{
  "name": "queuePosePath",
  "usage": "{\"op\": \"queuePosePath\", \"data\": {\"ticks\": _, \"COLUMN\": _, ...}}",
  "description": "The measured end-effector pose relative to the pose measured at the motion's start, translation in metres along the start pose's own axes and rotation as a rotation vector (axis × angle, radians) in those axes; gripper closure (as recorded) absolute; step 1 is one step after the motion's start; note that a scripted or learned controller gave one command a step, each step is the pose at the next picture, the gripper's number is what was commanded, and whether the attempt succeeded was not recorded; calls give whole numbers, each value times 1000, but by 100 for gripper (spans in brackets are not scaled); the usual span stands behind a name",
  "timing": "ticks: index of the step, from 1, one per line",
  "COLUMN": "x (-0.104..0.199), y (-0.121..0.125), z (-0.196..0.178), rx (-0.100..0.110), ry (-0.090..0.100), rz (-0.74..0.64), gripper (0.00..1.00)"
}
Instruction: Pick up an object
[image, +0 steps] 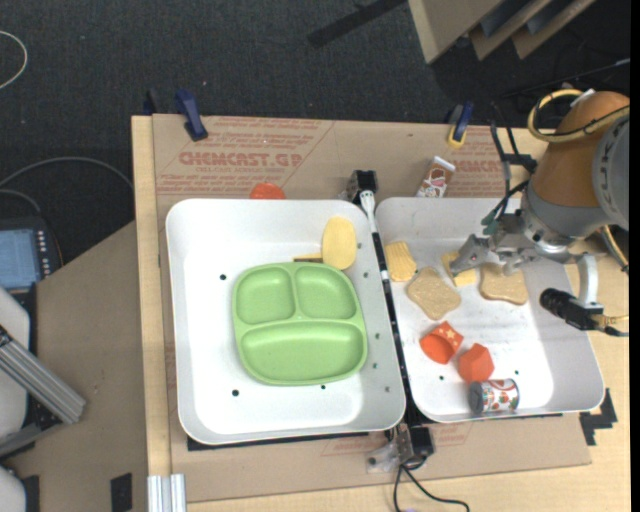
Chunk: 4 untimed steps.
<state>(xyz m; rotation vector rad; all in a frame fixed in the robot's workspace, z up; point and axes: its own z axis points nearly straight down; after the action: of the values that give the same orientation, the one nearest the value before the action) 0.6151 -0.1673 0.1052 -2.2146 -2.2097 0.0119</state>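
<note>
The table (100, 330) carries two white bins side by side. The left bin (195, 300) holds one green divided plate (297, 322), set with its long axis running left to right across the bin, and one pale yellow oval piece (339, 242) lying at the plate's far right corner, long axis pointing toward the far rim. The right bin (565, 370) holds the loose objects. Three tan toast-shaped slices are present: one (400, 262) just beside the divider between the bins, one (433, 292) nearer the bin's middle, and one (503, 288) below the wrist. One small yellow piece (464, 276) lies just under the end effector. Two orange-red pieces lie toward the near side: one (440, 342) left, one (476, 361) right, close together. One small can (495, 397) lies on its side at the near rim, long axis left to right. The end effector (478, 252) sits low over the far part of the right bin, between the middle and right slices; whether it is released or clenched cannot be determined, and no object is visibly held.
</note>
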Motion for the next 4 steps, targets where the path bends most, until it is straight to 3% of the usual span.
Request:
{"op": "queuePosePath", "data": {"ticks": 1, "x": 53, "y": -48, "z": 21, "rx": -15, "ry": -3, "rz": -3, "gripper": 0}}
{"op": "queuePosePath", "data": {"ticks": 2, "x": 67, "y": -100, "z": 19, "rx": -21, "ry": -4, "rz": 0, "gripper": 0}}
{"op": "queuePosePath", "data": {"ticks": 3, "x": -20, "y": -17, "z": -33, "rx": -28, "ry": -13, "rz": 1, "gripper": 0}}
{"op": "queuePosePath", "data": {"ticks": 4, "x": -45, "y": -79, "z": 25, "rx": -8, "ry": -1, "rz": 2, "gripper": 0}}
